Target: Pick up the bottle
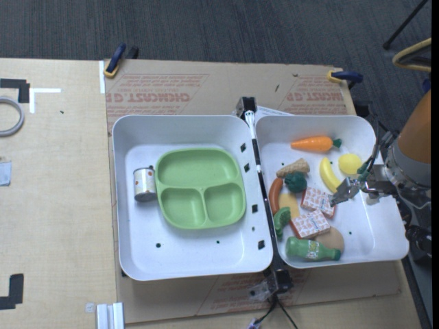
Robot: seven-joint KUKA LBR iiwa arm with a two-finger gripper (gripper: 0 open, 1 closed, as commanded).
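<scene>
I read this as the approach step: nothing is lifted yet. The green bottle (312,249) lies on its side at the near edge of the right bin (384,242), cap pointing right, touching the brown round piece (334,238) behind it and sitting just in front of the patterned boxes (310,223).

My tool (345,192) hangs over the middle-right of that bin, reaching in from the right, near the banana (329,175) and the lemon (350,163) and just beside the upper patterned box (318,201). I cannot tell from this angle whether it is released or clenched, and I see nothing held in it. It is well apart from the bottle, which lies nearer the camera and further left.

The next move, as I judge it, calls for bringing the tool toward the near rim and leftward until it stands over the bottle's body, turning the wrist so the grip crosses the bottle's short width, then descending. The crowding is the concern: the boxes, the brown piece and the broccoli (282,218) press close, and the bin wall is right in front, so there is little room for error.

The left bin (137,252), with its green divided plate (201,187) and small can (144,182), plays no part.
</scene>
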